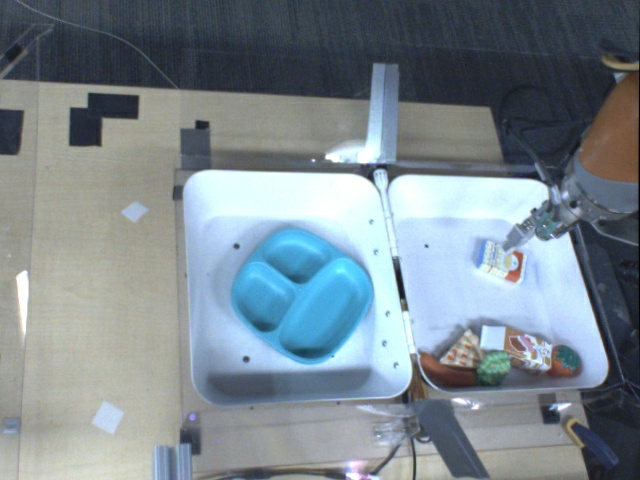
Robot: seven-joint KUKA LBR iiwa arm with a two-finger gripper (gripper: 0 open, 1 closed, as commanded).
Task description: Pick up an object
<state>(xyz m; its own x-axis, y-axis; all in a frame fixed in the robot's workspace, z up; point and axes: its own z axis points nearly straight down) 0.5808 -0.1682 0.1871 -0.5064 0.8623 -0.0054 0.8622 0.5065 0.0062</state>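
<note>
Gripper (522, 234) just above small carton (501, 261)

Inventory by count: two white bins, a left bin (205, 268) and a right bin (440, 208), sit side by side on the desk (90, 298). The left bin contains one blue divided plate (302, 293) (three compartments). The right bin contains one small carton (501, 261) lying apart, plus one cluster of toy food items (497, 356) along its near wall (individual count cannot be told).
</note>
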